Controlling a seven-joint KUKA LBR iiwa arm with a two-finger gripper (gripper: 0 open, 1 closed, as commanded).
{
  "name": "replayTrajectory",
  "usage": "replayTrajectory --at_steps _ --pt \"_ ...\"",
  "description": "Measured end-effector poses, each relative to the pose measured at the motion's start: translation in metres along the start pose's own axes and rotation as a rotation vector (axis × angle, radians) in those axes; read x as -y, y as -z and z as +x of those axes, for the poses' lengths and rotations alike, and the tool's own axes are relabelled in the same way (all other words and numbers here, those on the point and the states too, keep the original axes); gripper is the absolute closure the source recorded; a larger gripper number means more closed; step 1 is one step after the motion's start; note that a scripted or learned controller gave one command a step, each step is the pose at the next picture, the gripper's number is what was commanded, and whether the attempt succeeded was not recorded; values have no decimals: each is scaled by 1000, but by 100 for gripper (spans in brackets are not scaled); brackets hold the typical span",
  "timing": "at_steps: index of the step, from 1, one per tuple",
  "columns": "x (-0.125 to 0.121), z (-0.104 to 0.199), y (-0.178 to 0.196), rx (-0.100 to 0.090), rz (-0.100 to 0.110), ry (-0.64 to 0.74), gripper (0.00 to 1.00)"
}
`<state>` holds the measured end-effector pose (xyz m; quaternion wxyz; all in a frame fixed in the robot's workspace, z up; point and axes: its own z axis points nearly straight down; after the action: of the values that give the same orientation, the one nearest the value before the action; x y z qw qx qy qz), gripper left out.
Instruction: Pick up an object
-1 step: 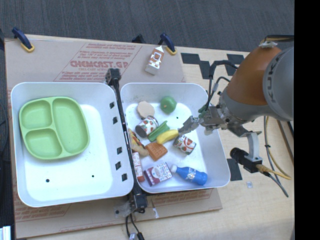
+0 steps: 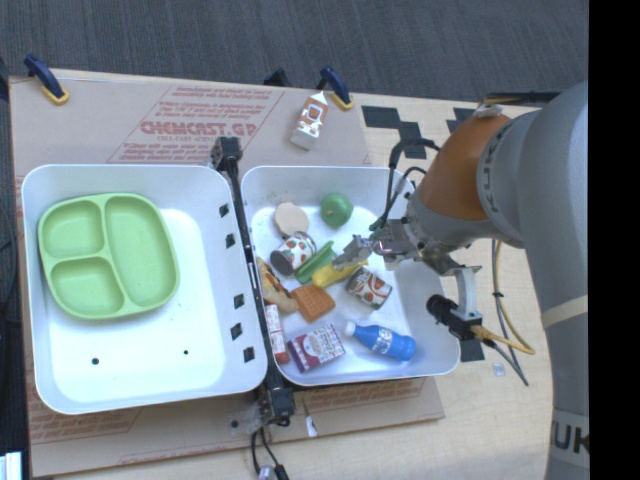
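Observation:
The right bin point(image 2: 300, 175) holds a jumble of small items. Among them are a green ball point(image 2: 337, 208), a beige disc point(image 2: 291, 217), a red-and-white can point(image 2: 296, 252), a green stick-shaped piece point(image 2: 317, 263), an orange cracker point(image 2: 313, 303), a patterned cup point(image 2: 370, 287), a blue bottle point(image 2: 384, 343) and a red carton point(image 2: 316, 348). My gripper point(image 2: 349, 254) reaches in from the right. It sits low over the bin's middle, at the green and yellow pieces, between the can and the patterned cup. Nothing is visibly lifted.
The left bin point(image 2: 130, 363) holds a green divided plate point(image 2: 108, 256). A small milk carton point(image 2: 311, 121) lies on the cardboard behind the bins. Blue clamps point(image 2: 46, 78) grip the cardboard's back edge. The arm's orange band point(image 2: 462, 173) overhangs the right bin's right wall.

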<state>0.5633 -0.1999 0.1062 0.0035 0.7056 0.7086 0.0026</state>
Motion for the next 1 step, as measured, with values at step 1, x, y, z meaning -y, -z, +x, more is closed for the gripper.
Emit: replayTrajectory --at_steps 1 --pt "0 0 10 0 2 3 100"
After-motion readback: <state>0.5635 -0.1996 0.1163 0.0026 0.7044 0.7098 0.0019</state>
